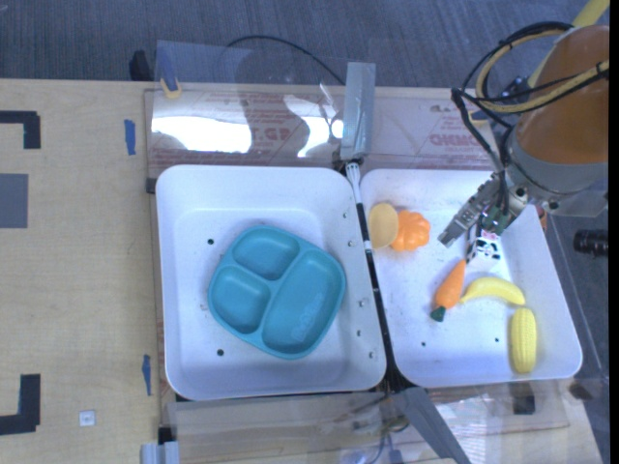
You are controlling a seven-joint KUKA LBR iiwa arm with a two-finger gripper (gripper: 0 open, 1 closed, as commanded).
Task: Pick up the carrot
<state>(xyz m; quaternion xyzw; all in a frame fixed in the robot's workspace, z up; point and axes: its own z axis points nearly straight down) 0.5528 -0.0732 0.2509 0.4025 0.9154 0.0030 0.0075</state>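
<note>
While the gripper (pixel 481 222) looks spread, 1 carrot (pixel 449 287) adjoins 1 banana (pixel 494 290).

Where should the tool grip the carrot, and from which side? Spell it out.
Grip the carrot across its thick orange middle, coming straight down. It lies flat, slanting, green end lower left. The banana touches its right side, so a finger there has little room.
</note>
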